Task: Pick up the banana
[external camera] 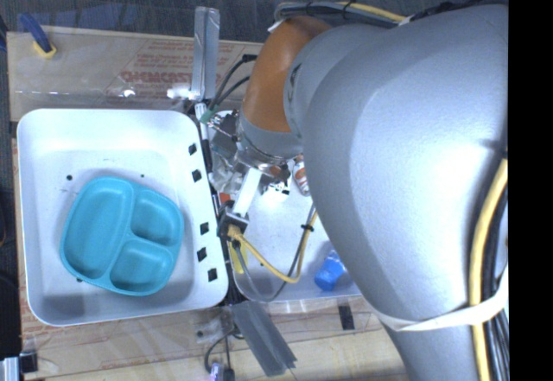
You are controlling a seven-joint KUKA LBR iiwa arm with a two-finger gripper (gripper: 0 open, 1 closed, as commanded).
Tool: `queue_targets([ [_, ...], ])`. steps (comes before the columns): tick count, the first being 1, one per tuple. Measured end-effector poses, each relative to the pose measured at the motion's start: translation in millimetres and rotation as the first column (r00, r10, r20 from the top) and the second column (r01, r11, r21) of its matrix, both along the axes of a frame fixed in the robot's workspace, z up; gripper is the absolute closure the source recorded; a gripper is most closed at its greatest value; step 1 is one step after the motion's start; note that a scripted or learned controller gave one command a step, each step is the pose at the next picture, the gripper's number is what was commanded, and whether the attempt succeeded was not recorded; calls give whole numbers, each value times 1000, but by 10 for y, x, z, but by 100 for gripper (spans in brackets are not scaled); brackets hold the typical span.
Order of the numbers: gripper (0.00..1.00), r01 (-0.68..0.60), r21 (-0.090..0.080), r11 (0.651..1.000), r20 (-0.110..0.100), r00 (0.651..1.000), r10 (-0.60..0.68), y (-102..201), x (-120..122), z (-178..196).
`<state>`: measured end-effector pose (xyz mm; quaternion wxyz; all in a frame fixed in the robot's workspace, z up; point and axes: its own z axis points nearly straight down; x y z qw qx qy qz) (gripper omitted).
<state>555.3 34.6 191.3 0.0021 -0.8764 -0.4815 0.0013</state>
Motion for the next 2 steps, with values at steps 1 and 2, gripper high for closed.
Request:
queue_targets([
  [1,0,-3,-1,1000,-2,1000,3,76,-800,-7],
  [2,0,-76,0,997,-3,997,76,-365,-797,-11],
])
